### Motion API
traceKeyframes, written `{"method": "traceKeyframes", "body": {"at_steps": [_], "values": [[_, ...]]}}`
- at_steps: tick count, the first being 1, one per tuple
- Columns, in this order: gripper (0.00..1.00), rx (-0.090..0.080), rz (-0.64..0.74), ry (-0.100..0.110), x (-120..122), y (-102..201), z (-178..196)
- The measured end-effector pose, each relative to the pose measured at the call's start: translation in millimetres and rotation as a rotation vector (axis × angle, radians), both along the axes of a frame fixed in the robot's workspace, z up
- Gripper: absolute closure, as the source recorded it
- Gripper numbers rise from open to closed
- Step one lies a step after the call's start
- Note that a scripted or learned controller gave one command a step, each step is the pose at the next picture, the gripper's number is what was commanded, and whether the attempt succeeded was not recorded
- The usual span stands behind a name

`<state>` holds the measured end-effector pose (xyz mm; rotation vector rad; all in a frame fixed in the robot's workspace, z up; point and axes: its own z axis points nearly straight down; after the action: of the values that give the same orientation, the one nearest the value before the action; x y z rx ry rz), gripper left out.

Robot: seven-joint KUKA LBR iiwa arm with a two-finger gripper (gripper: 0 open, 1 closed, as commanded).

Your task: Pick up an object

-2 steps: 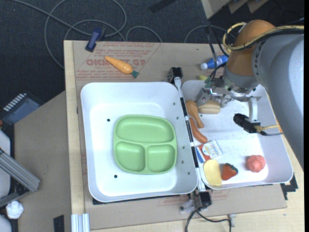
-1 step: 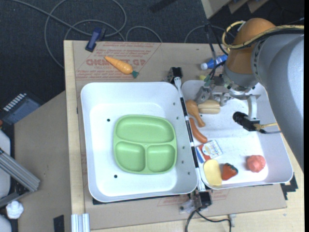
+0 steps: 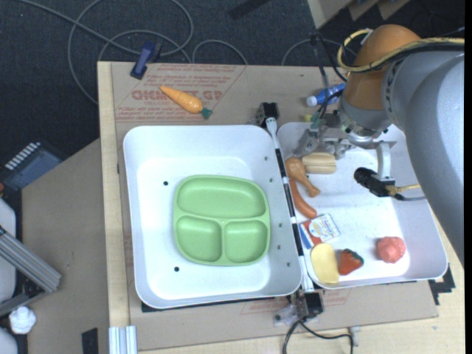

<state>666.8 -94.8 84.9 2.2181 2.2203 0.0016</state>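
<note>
My gripper hangs over the far left corner of the right bin, below the orange band of the arm. A tan bread roll lies directly under it, touching or nearly touching it. Just left of the roll, an orange sausage runs along the bin's left wall. Nearer the front lie a small printed card, a yellow piece, a red strawberry and a pink-red ball.
The left bin holds a green divided plate. On the bench behind the bins lie a toy carrot, a blue clip and a blue-white pen. A black plug with a yellow cable hangs off the arm.
</note>
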Motion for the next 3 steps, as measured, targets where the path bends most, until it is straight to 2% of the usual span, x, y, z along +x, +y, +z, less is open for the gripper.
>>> {"method": "traceKeyframes", "body": {"at_steps": [1, 2, 3], "values": [[0.0, 0.002, -0.001, 0.004, -30.7, -2.9, -0.2], [0.0, 0.001, 0.0, 0.0, -11.3, 2.0, -0.1], [0.0, 0.0, 0.0, 0.0, -10.0, 1.3, -0.1]]}}
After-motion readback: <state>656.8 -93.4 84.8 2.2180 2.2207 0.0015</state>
